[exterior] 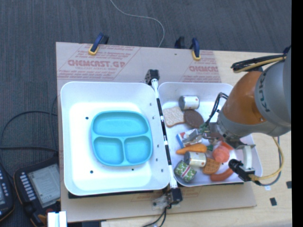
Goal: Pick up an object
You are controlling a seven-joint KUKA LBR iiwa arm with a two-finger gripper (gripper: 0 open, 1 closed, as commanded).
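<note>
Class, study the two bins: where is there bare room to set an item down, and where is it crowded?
Bare: the left bin's white floor around the blue divided tray, and the tray's three compartments. Crowded: the right bin, where toy foods pack under the gripper.

Board [90, 65] under the bins carries red print: "CHEMCAST GP" reads top left, and the same mark repeats top right near the clamp [195, 51], partly cut off. Smaller lines beneath are too blurred to read.

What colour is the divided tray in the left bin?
Light blue tray, seen best in the camera view.
</note>
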